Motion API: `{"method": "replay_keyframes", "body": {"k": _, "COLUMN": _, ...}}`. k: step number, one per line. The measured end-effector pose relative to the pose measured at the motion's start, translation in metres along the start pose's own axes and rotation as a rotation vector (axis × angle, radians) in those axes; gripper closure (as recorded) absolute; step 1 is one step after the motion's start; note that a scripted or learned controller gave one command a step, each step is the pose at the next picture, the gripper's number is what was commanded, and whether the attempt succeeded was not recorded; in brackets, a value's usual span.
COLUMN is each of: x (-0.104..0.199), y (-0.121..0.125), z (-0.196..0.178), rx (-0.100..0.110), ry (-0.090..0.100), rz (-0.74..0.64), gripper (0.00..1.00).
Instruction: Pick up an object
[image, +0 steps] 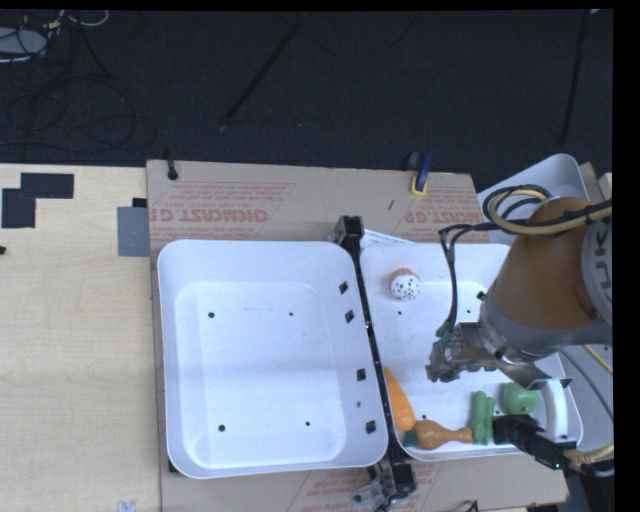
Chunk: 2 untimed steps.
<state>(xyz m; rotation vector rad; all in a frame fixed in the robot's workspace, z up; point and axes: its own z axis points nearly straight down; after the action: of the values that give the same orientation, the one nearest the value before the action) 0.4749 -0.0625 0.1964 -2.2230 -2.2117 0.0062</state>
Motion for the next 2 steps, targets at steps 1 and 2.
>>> {"method": "replay_keyframes", "body": {"k": 1, "x": 0.044, "y": 0.0, "z": -0.026, "rx": -0.005, "ry": 0.0, "rz": -0.007, "gripper": 1.0}}
{"method": "replay_keyframes", "body": {"k": 2, "x": 0.016, "y": 0.001, "z": -0.167, "rx": -0.019, "ry": -0.002, "rz": -0.005, "gripper": 1.0}}
